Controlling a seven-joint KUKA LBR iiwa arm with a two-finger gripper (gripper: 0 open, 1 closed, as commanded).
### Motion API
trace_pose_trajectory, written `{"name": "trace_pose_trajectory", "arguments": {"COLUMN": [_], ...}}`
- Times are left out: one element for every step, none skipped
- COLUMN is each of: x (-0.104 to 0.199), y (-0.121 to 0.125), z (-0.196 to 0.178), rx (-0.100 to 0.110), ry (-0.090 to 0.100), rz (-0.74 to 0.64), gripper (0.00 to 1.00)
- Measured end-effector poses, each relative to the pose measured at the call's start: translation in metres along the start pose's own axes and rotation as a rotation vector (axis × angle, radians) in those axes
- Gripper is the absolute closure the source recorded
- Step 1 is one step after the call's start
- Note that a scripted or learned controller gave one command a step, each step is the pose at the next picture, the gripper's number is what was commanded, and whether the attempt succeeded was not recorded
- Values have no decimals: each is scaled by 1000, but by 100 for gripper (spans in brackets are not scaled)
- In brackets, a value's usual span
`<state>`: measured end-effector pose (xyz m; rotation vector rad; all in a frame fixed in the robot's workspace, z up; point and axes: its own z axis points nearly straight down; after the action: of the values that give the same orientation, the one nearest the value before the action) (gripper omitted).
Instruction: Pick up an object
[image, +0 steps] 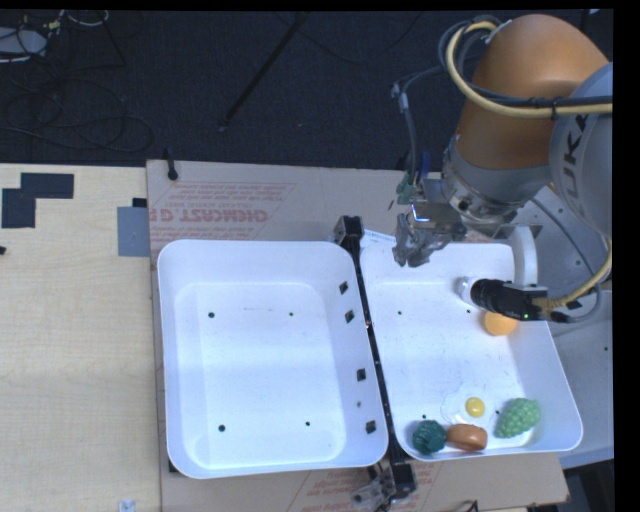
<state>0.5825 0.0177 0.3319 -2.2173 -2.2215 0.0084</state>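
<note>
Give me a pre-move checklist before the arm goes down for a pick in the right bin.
1. Gripper positioned over the right bin: ok, above its far left corner.
2. Gripper free of any load: cannot tell.
3. Target directly beneath it: not ok, only bare bin floor there.
4. Objects available: ok; the fried egg toy, green bumpy toy, orange-brown piece and dark green toy cluster at the near edge.
5. Orange ball reachable: cannot tell, partly hidden by a black part of the arm.
</note>
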Motion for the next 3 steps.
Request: {"name": "trace_pose_trajectory", "arguments": {"x": [44, 94, 91], "y": [6, 26, 26], "z": [62, 81, 70], "rx": [2, -2, 0], "ry": [2, 2, 0], "rz": [-1, -3, -2], "gripper": [100, 100, 100]}}
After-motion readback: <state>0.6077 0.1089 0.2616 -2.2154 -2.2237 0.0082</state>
